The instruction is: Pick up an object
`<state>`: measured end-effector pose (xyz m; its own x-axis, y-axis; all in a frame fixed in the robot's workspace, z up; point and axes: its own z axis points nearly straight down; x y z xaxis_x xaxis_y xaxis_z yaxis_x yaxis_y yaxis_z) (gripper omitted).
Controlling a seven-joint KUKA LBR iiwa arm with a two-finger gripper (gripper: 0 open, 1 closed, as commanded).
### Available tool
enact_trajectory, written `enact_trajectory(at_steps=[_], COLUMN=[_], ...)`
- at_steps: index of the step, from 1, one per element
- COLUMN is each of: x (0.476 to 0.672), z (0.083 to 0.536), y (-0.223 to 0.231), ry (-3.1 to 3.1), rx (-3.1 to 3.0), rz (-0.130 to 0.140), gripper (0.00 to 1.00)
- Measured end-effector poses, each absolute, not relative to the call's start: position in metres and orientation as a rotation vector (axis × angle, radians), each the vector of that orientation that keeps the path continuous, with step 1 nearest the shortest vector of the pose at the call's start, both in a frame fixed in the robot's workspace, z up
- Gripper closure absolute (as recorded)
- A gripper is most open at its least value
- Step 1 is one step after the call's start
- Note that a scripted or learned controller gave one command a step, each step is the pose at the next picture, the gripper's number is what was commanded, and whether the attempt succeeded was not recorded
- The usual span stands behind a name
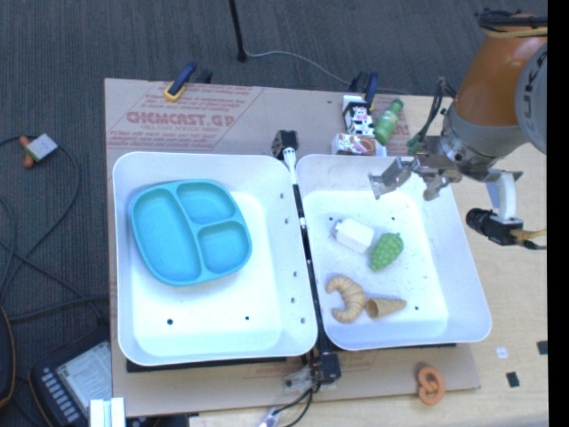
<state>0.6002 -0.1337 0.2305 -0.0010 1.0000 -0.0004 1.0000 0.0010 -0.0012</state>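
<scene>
Gripper [411, 178] hovering spread wide, holding nothing, over right bin [462, 265] far edge, white block [353, 234], green fruit [386, 250], croissant [348, 297] lying nearer.

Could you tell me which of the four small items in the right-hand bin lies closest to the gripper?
The white block. It lies highest in the right bin, just below the gripper; the green bumpy piece, croissant and cone all lie farther down.

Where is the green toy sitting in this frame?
The green toy lies in the right bin, near its middle, just right of the white block and above the croissant and cone.
</scene>
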Motion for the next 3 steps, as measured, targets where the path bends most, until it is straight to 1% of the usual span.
enact_trajectory(at_steps=[1,2,3], x=[0.600,0.545,0.637], z=[0.109,0.095,0.088], y=[-0.131,-0.109,-0.117], ry=[-2.227,-2.236,-2.229], rx=[-2.224,-2.246,-2.226], rz=[-0.012,-0.027,-0.006], gripper=[0.00,0.00,0.00])
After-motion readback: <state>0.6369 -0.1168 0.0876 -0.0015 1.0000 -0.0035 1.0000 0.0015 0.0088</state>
